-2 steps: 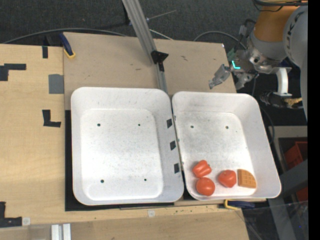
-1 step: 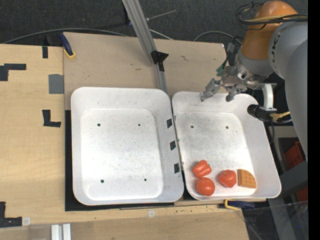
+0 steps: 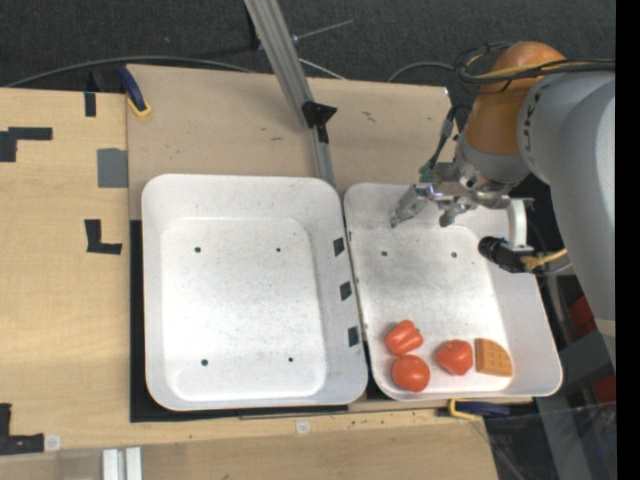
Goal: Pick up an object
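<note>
Red and orange pieces sit low in the right bin (image 3: 520,313): a pepper (image 3: 403,337), two tomatoes (image 3: 410,373) (image 3: 454,357), a waffle (image 3: 492,357); we see the gripper (image 3: 428,209) at that bin's upper edge, fingers spread, holding nothing, well apart from them.

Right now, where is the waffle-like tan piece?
The tan waffle piece lies in the right bin's near right corner, just right of a red tomato, far from the pincer.

right bin (image 3: 470,268): pepper (image 3: 403,337), tomato (image 3: 410,373), strawberry (image 3: 454,357), waffle (image 3: 492,358) at near end | tool (image 3: 428,208) over far end
</note>
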Motion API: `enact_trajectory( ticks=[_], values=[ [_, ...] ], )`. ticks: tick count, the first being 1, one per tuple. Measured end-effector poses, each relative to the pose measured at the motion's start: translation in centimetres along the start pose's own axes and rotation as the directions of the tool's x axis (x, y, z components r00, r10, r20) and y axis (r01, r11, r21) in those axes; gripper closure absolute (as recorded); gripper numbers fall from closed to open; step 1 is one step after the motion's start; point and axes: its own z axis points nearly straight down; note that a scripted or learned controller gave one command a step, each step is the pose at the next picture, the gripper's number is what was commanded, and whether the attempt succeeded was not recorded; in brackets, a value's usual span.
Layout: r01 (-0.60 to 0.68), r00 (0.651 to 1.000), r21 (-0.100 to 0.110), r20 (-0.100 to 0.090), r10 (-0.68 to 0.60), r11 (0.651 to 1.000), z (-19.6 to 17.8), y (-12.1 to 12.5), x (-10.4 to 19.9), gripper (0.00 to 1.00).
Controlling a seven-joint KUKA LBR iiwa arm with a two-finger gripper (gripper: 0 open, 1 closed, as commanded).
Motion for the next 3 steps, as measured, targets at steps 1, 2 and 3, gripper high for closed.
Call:
enact_trajectory(
  ticks=[1,2,3],
  values=[
    [0.001,1.000,-0.005,0.001,-0.001,1.000,4.1,0.0,0.1,0.00],
    [0.002,1.000,-0.006,0.000,-0.002,1.000,3.0,0.0,0.2,1.00],
    [0.000,1.000,-0.011,0.000,0.000,1.000,-2.0,0.5,-0.6,1.00]
  ],
)
